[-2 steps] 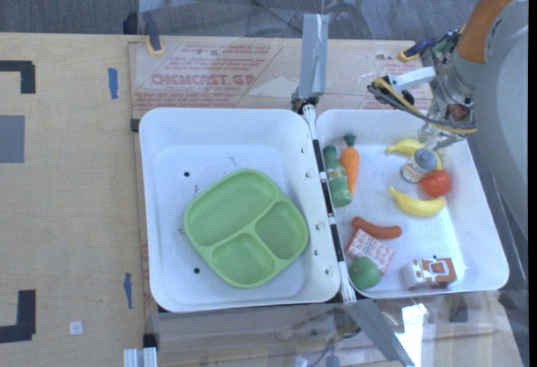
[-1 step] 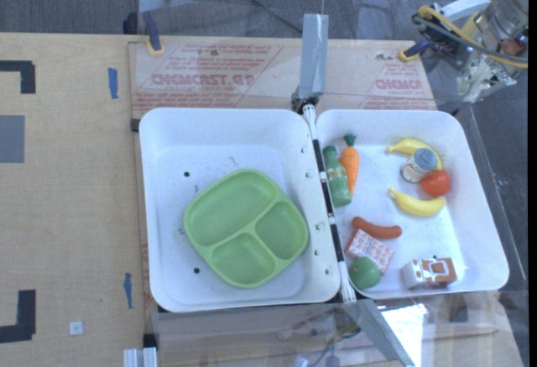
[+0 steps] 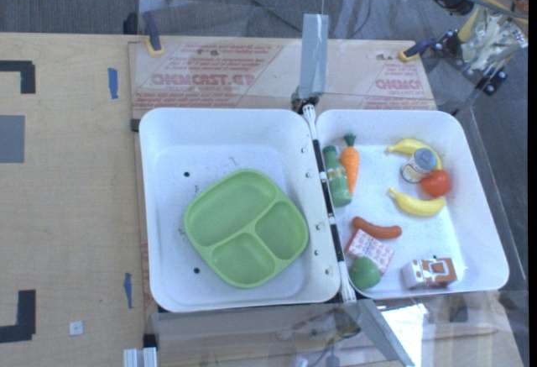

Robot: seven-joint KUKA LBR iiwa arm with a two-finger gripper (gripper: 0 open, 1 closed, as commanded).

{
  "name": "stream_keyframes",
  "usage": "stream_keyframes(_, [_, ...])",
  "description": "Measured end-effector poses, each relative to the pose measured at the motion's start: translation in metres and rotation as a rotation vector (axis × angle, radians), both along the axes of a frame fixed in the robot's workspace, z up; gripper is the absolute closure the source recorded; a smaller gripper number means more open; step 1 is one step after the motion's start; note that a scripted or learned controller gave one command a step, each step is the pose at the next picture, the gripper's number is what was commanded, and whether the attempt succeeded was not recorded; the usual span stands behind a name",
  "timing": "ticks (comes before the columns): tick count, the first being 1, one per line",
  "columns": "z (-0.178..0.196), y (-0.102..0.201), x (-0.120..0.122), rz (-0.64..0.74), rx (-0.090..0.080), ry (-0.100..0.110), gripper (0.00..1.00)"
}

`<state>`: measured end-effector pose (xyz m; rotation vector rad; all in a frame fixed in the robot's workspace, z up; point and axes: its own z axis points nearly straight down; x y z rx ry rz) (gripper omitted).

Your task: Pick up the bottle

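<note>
The bottle [image 3: 336,177] is small and green with a label. It lies lengthwise in the right bin [image 3: 478,147], against the bin's left wall, with an orange carrot [image 3: 351,165] touching its right side. My gripper [image 3: 477,36] is at the upper right, outside the right bin's far corner and well away from the bottle, among yellow cables. Nothing is seen held in it.
The right bin also holds two bananas [image 3: 417,204], a small can [image 3: 422,162], a tomato [image 3: 435,183], a red sausage [image 3: 377,230], a red-checked packet [image 3: 370,251], a green ball [image 3: 365,273] and a toy vehicle [image 3: 429,272]. A green divided plate [image 3: 245,228] lies in the left bin [image 3: 168,147].
</note>
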<state>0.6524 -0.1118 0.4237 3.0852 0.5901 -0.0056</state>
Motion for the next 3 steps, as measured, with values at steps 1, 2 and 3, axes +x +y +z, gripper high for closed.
stream_keyframes(1, [0.009, 0.05, -0.002, -0.167, -0.001, -0.003, 1.0])
stream_keyframes(2, [0.009, 0.064, 0.01, -0.158, -0.001, -0.003, 1.0])
stream_keyframes(3, [-0.073, 0.104, -0.056, -0.179, 0.0, 0.001, 1.0])
